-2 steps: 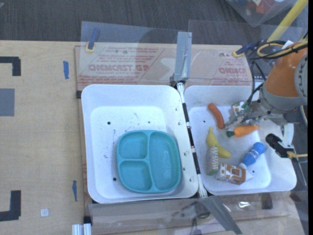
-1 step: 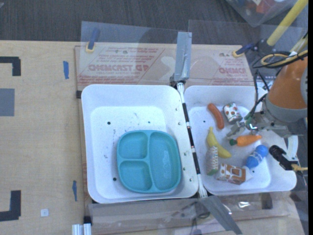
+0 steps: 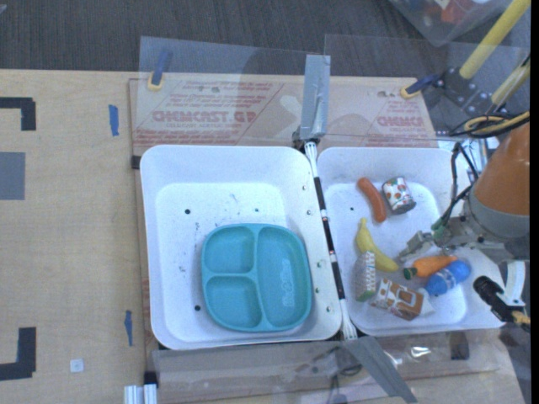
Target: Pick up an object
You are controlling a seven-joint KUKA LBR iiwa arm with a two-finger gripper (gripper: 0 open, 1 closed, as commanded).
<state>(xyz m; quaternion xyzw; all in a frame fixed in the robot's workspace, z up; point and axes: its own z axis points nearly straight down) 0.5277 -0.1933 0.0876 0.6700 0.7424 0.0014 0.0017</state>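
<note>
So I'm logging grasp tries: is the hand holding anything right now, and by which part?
It cannot be told. The hand sits low in the right bin beside the carrot, but no thing shows in it.

A wooden bench bears 2 white bins. Behind the bench lies dark grey floor; blue tape marks its surface.

I take the divided plate as landmark: it lies in the left bin. Right of it, in the right bin, I see a banana; sausage and can behind that, carrot and ball further right, carton nearest me.
</note>
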